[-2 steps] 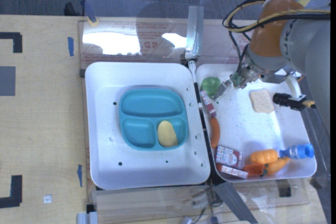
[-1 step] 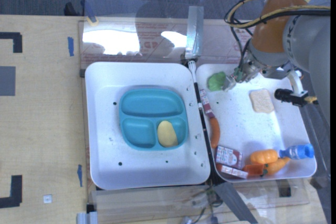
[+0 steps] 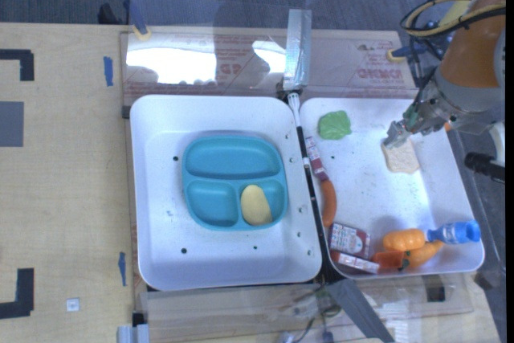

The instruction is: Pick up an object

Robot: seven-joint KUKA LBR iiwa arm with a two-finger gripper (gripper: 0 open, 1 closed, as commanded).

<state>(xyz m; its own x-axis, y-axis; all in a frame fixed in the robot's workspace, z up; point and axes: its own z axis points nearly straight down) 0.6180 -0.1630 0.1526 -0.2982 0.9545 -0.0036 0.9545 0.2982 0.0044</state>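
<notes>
Pale bread slice (image 3: 403,158), right bin (image 3: 466,197) at about 1 o'clock, lies directly under the hand (image 3: 399,134). Hand's state: cannot tell. Step looks like descent onto the slice. Next: seat, close, lift straight. Green leaf (image 3: 334,124) at 9 o'clock of it, well apart.

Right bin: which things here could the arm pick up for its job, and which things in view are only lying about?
For the job:
pincer, above the bread slice
bread slice
green leaf
sausage
carrot
water bottle
red packet

Lying about:
blue divided tray in the left bin
yellow potato in the tray's lower right compartment
</notes>
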